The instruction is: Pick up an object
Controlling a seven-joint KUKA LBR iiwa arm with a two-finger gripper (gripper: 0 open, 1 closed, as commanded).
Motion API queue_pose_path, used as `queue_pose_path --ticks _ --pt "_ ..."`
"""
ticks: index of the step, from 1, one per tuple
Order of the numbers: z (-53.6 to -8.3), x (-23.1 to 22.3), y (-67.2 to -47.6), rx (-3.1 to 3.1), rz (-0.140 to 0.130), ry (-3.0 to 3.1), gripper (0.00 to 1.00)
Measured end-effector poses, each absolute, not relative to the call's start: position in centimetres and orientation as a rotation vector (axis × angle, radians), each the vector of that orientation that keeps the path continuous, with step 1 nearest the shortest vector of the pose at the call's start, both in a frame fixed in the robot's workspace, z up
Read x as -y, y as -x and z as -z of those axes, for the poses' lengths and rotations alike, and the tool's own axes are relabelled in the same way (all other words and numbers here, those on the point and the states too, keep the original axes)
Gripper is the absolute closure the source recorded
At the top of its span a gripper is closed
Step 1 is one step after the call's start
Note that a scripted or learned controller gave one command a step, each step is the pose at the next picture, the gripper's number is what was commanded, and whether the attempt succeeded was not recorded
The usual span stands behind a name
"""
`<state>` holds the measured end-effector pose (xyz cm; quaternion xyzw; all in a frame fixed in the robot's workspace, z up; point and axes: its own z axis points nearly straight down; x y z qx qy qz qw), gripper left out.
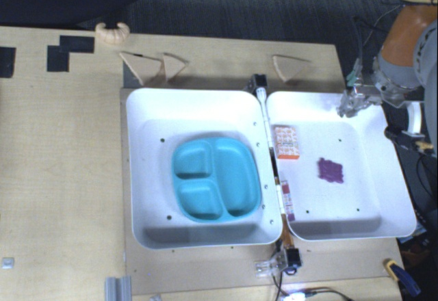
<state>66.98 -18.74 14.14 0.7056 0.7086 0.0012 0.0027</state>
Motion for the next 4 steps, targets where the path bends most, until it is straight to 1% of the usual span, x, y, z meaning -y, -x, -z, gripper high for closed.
queue_pose_path --ticks 1,2,3,4 --pt "-14.3 13.0 -66.7 -2.228 -0.005 -2.211 1.0" --pt "-12.8 8.7 -66.9 -2.229 -0.004 -2.212 1.0" --pt "-12.8 8.7 -66.9 -2.228 -0.003 -2.211 0.0" --pt "-8.8 9.3 -65.4 -2.221 -0.011 -2.211 0.0"
